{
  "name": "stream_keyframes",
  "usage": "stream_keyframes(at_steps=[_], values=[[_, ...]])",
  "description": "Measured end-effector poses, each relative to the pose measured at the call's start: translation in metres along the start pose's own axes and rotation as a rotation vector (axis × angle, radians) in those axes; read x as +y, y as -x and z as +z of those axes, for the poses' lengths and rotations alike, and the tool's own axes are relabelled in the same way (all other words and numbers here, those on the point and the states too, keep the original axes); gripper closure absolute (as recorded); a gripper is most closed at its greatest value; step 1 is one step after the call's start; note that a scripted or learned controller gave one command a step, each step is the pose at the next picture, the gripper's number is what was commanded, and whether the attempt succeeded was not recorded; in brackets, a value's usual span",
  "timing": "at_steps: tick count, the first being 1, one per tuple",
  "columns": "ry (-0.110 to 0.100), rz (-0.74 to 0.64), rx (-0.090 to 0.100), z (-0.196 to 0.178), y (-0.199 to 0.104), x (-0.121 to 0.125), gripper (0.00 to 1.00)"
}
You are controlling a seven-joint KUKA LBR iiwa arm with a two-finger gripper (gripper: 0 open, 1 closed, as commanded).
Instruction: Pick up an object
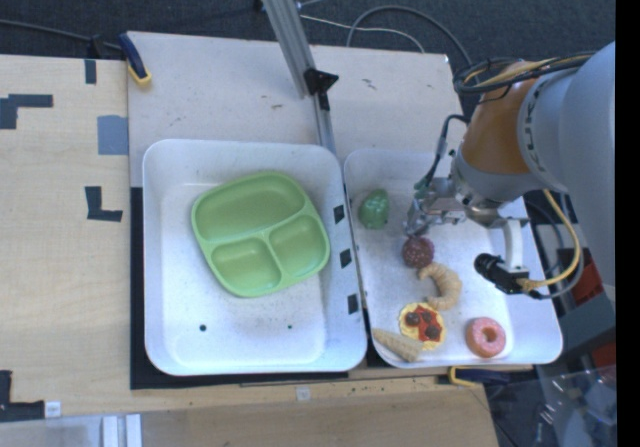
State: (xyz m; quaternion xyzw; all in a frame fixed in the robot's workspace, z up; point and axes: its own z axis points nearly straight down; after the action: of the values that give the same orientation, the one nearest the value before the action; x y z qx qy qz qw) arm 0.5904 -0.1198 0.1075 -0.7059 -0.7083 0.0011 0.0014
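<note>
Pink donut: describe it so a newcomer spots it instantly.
Look in the right bin, at its near right corner. The pink donut lies there, right of the small tart and below the croissant. It alone is a pink ring with a hole.

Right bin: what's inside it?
The right bin holds a green pepper, a dark red berry, a croissant, a small tart, a pink donut and a bread piece. The arm covers its upper right corner.

The bench (230, 95) bears two white bins (170, 335) side by side.
</note>
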Motion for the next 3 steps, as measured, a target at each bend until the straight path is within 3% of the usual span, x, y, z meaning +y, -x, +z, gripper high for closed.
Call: stream_keyframes(at_steps=[2, 3], values=[[0.008, 0.001, -0.001, -0.112, -0.005, 0.006, 1.00], [0.002, -0.003, 0.001, -0.105, -0.056, 0.009, 1.00]])
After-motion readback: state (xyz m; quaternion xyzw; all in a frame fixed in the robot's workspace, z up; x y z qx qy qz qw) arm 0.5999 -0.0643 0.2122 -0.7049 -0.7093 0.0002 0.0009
